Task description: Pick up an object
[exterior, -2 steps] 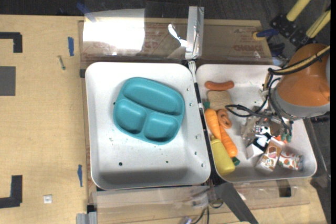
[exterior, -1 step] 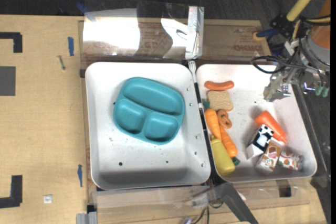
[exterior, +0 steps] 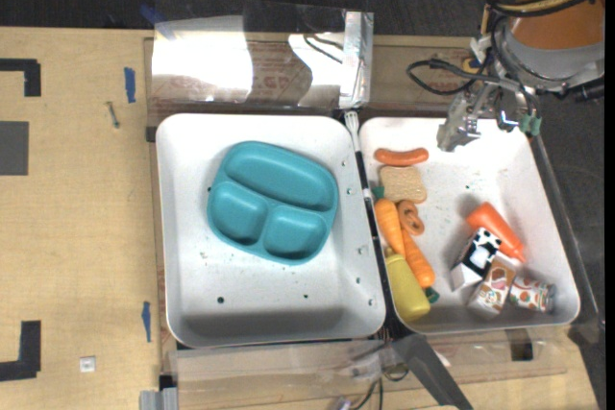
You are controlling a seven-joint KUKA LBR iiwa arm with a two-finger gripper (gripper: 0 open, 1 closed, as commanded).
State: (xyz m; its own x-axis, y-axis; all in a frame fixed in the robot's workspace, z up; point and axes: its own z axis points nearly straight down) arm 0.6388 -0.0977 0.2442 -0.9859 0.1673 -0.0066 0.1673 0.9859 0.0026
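Gripper (exterior: 459, 132) over right bin's far edge, finger state unclear; sausage (exterior: 401, 156) just left.

I see a teal divided plate (exterior: 273, 202) lying in the left white bin (exterior: 183, 283), tilted a little. The right white bin (exterior: 553, 235) sits just beside it, rims touching. Both rest on the tan desk (exterior: 77, 206), which carries black corner marks (exterior: 24, 77) and blue tape bits (exterior: 129, 84). Crinkled clear plastic sheet (exterior: 255, 62) lies at the far side.

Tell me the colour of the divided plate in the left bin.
Teal blue all over, the divided plate shows plainly in the camera view, lying in the left bin.
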